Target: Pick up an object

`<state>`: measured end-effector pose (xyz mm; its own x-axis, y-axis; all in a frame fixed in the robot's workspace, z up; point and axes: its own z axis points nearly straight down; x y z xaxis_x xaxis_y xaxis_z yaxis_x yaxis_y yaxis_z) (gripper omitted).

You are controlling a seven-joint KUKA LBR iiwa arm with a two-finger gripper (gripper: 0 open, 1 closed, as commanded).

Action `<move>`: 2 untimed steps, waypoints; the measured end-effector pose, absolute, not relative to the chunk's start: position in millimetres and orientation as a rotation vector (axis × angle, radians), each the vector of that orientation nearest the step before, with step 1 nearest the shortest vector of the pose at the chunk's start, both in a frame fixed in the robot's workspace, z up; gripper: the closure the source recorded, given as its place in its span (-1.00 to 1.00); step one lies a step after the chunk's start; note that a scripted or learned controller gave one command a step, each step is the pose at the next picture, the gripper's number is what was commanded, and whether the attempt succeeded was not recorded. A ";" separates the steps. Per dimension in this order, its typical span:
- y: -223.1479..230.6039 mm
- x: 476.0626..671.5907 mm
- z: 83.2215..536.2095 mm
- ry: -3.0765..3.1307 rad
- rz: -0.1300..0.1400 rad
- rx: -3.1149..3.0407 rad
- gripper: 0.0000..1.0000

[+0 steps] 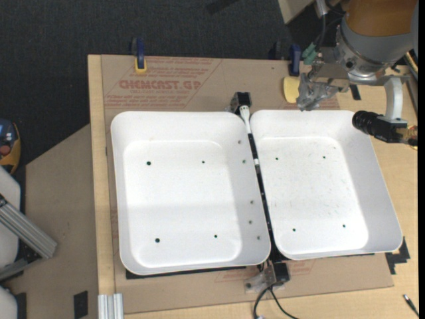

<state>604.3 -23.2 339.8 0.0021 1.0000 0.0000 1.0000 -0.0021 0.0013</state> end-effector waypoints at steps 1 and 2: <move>19.0 669.0 280.2 2.224 0.004 2.215 1.00; 23.9 640.3 328.2 2.219 0.008 2.217 1.00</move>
